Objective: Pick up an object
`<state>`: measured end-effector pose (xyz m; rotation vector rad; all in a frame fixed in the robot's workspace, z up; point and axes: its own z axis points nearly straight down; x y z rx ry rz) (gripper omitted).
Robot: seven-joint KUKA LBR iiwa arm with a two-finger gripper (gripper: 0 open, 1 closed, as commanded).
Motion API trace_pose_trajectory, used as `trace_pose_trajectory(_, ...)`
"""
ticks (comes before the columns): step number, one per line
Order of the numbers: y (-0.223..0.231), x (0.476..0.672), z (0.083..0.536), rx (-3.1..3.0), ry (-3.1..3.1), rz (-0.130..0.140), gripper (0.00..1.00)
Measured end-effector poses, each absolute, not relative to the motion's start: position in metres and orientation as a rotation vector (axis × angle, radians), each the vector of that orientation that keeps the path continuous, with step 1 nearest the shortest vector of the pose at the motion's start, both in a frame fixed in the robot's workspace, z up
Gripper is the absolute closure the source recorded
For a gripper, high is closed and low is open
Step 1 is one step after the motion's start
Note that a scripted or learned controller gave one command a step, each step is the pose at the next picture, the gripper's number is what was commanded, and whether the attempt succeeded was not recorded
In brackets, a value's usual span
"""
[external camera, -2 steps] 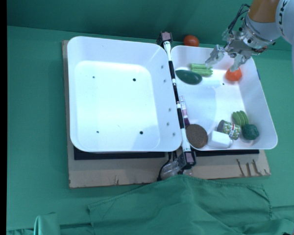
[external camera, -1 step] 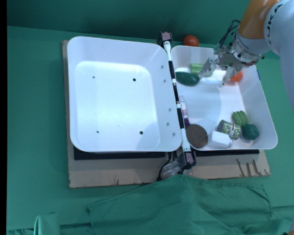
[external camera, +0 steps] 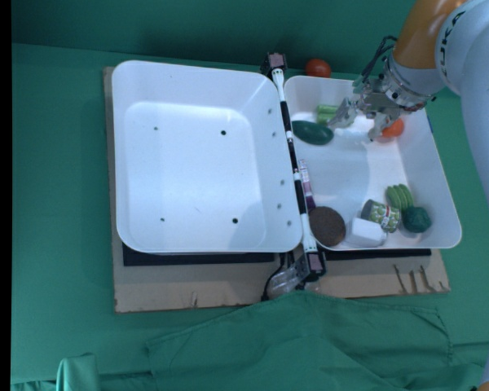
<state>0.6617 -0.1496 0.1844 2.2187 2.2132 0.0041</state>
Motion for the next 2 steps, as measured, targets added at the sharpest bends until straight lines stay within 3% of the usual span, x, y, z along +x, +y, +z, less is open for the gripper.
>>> trace_pose_trajectory(1,-0.151,0.664,0.201,2.213,2.200,0.014,1.00)
trace_pose_trajectory(2,-0.146,0.664,0.266,2.215,2.212,0.011,1.00)
